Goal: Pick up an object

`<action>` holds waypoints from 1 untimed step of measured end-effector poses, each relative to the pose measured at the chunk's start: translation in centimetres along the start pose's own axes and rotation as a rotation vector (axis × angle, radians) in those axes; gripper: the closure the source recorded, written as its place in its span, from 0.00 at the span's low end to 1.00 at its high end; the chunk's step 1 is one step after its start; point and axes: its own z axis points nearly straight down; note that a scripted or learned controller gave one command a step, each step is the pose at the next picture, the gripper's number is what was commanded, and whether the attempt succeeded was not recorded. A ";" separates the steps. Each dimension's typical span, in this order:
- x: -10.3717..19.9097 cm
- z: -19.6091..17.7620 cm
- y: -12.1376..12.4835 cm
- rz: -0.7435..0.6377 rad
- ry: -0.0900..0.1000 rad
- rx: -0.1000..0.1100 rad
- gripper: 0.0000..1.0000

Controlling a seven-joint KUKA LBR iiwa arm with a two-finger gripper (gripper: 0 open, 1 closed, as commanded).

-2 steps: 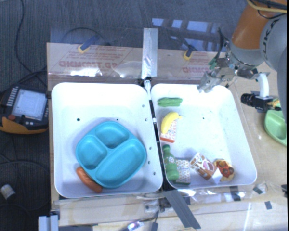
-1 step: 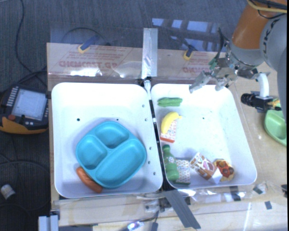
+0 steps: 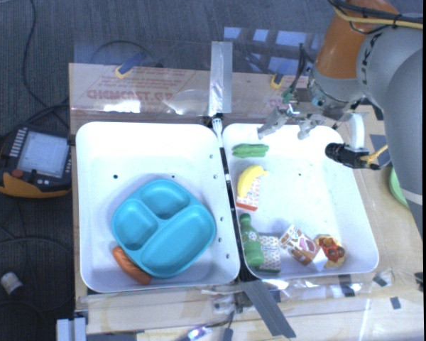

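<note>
Green oblong pod (image 3: 250, 149) is best approached squarely from above by the two-finger gripper (image 3: 290, 125), fingers spread and holding nothing.

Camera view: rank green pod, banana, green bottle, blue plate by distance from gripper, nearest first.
From the gripper, at the right bin's far edge:
1. Green pod, right bin's far-left corner.
2. Banana, by the divider, just below the pod.
3. Green bottle, near edge of the right bin.
4. Blue plate, left bin.

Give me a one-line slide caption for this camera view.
Gripper open above right bin's far edge, near green pod and banana; blue divided plate in left bin.
</note>
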 end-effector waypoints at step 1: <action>1.1 10.6 -0.9 -0.134 -0.001 -0.002 0.00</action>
